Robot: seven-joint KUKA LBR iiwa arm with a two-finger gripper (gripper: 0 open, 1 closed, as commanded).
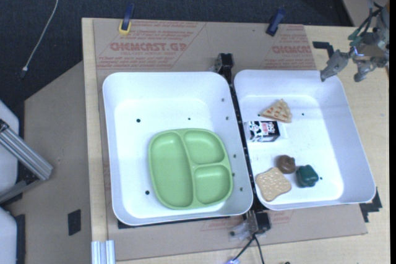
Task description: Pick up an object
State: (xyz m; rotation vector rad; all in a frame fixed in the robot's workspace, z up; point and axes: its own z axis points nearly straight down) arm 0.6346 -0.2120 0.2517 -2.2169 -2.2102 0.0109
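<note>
Gripper at upper right, jaws spread, empty — clustered toast, donut and green block risk a jostled miss.

A green divided plate is seen in the left bin; in the right bin a waffle wedge, a black-and-white carton, a brown donut, a toast slice and a dark green piece are laid; the gripper is held spread above that bin's far right corner, nothing between its fingers.

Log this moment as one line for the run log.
gripper: open, above right bin's far right corner, holding nothing | right bin: waffle piece, milk carton, doughnut, toast, green toy | left bin: green divided plate
</note>
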